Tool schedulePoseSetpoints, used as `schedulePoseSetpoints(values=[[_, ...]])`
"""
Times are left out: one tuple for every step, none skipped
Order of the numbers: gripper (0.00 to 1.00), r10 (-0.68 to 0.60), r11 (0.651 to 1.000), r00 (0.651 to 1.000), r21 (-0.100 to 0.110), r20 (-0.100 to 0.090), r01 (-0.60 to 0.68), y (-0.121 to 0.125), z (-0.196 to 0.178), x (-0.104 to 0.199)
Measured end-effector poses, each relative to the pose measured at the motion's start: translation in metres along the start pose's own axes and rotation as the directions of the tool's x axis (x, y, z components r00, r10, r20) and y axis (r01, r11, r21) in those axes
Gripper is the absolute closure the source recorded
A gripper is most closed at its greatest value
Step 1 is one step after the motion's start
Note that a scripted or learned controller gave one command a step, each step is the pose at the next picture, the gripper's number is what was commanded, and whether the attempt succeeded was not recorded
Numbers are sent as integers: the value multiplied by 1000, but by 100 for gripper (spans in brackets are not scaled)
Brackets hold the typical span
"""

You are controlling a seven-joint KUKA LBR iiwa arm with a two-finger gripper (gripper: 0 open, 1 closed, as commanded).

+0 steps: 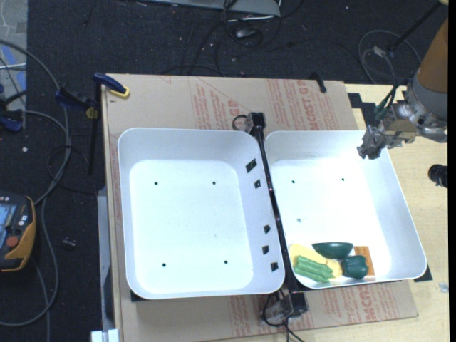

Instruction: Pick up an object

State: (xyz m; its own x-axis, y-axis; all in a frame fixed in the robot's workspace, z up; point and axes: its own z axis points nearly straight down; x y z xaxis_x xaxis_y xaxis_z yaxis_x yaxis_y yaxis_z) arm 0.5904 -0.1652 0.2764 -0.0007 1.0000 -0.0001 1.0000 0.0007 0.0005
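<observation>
End effector (372,148) hangs over the far-right corner of the right bin (385,191), just at its rim; too small and dark to tell whether its tips are spread or pressed together. Nothing visible in its grip. Grey arm w/ orange band (436,63) comes in from the right edge above it. Objects sit clustered in the near corner of the right bin, well apart from the end effector: dark green bowl-like piece (333,249), a teal lump (355,266) just beside it, a ridged green item (312,268) lying on a pale yellow piece (302,252), orange block (364,252) behind the teal lump. Left bin (189,212) adjoins, both on the cardboard-topped counter (214,98).
</observation>
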Motion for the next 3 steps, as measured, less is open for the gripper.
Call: schedulePoseSetpoints(values=[[100, -6, 1000, 1000, 1, -2, 6, -26, 13, 81], [100, -7, 1000, 1000, 0, -2, 7, -26, 3, 175], [100, -2, 1000, 1000, -14, -4, 2, -88, -227, 199]])
